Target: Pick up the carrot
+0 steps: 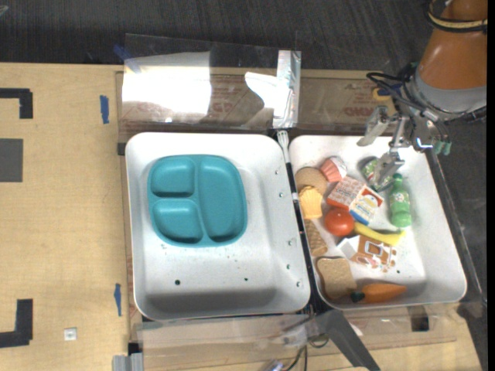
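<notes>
Carrot (379, 291) lies at near bin edge; gripper (389, 161), grip state unclear, should be lowered squarely across it

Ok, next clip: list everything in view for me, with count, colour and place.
bins: two, white, side by side on the bench
tray: one, teal, three compartments, in the left bin
carrot: one, orange, near edge of the right bin
bottle: one, green, right bin, far right side
tomato: one, red, middle of the right bin
banana: one, yellow, right of the tomato
bread slice: one, brown, left of the carrot
cartons: two, red and white, right bin, one of them below the banana
arm: one, grey with orange band, top right
pincer: one, over the right bin's far end, beside the bottle
</notes>
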You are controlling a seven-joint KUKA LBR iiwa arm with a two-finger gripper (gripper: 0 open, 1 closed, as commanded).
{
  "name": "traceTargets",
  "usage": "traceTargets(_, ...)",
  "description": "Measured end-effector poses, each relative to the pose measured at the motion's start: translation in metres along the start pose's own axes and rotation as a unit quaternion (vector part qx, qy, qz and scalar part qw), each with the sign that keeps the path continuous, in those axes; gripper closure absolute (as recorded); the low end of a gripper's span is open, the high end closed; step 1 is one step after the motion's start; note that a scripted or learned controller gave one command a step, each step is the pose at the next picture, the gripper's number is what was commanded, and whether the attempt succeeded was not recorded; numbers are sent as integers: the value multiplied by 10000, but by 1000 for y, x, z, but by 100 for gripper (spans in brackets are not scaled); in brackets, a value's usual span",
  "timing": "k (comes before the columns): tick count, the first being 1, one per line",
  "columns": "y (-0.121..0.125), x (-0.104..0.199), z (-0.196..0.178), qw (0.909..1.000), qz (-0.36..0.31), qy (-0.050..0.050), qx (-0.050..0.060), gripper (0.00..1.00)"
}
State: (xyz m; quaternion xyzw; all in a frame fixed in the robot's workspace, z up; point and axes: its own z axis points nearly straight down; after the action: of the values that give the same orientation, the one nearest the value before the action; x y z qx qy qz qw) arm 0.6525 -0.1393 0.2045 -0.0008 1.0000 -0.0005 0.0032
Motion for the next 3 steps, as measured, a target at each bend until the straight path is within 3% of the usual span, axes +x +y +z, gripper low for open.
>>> traceTargets(1, 54, 42, -46, 9805, 1965, 4, -10, 0)
traceTargets(2, 106, 67, 9, 9936, 1126, 35, -10, 0)
traceTargets(3, 126, 123, 18, 10000, 26, 22, -11, 0)
